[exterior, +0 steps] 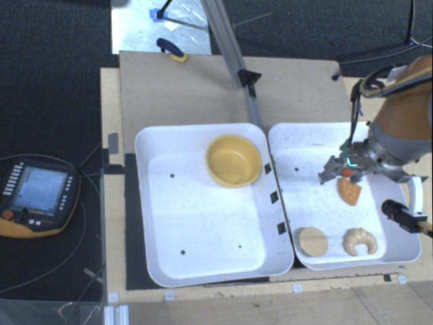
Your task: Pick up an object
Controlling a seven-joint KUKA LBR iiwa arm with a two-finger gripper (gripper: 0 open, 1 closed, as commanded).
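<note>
Gripper (pixel 344 170) of the single arm hovers in the right bin (pixel 304 135), touching or just above an orange wedge-shaped piece (pixel 350 193) on its near side; whether its jaws are parted or closed cannot be told. A croissant (pixel 360 240) lies nearer still.

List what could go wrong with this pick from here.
1. The gripper sits right above the orange wedge-shaped piece, which lies flat in the right bin. A flat, thin item may slip out or get pushed aside rather than lifted.
2. The croissant and the round biscuit lie nearby toward the bin's front edge; a shoved wedge could slide into them.
3. The bin wall beside the arm leaves little room, so a low approach might clip it.
</note>
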